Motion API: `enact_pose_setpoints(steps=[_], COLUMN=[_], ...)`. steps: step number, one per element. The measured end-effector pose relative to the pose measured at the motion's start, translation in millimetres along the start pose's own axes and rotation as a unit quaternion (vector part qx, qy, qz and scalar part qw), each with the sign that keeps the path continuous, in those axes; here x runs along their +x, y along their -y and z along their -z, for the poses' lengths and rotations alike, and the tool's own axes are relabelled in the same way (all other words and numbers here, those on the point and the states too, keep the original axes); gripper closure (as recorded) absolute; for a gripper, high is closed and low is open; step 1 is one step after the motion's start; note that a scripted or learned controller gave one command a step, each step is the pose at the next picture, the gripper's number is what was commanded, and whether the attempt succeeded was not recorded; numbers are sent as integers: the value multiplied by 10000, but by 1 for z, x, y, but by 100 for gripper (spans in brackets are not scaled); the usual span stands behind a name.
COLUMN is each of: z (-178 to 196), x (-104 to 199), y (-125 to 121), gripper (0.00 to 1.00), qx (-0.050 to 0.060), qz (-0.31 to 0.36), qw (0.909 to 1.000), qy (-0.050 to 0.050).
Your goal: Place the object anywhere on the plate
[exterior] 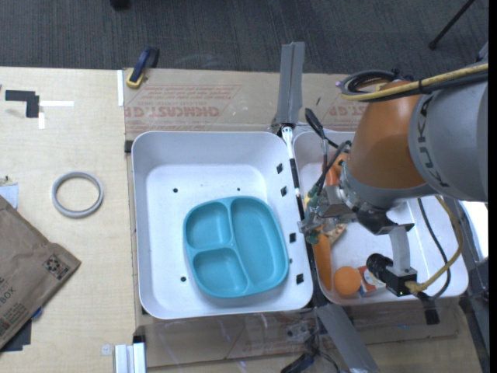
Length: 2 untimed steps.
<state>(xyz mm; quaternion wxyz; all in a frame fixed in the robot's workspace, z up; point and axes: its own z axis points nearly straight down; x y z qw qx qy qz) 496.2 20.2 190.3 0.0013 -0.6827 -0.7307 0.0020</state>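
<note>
A light-blue divided plate (234, 245) with three compartments lies in the left bin (155, 208), toward its front right. My gripper (322, 224) is down in the right bin (443, 282), close to that bin's left wall, and the orange-banded wrist covers most of it. Directly below the gripper a long orange carrot-like object (322, 253) lies along the wall. An orange ball (347, 280) sits in the bin's front left corner. Another orange piece (333, 174) peeks out behind the wrist. Whether anything is held is hidden.
The divider between the bins (293, 185) runs just left of the gripper. Black cables loop over the right bin. On the bench to the left lie a tape ring (78, 193) and a brown cardboard box (23, 274).
</note>
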Motion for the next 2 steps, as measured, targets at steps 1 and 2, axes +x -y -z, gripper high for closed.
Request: enact_pose_setpoints(steps=[1,2], z=[-9,-9], x=[83,83], y=[-24,-24], gripper=[100,0], qx=[-7,-8], qz=[963,957], qw=[9954,9954], qy=[7,7])
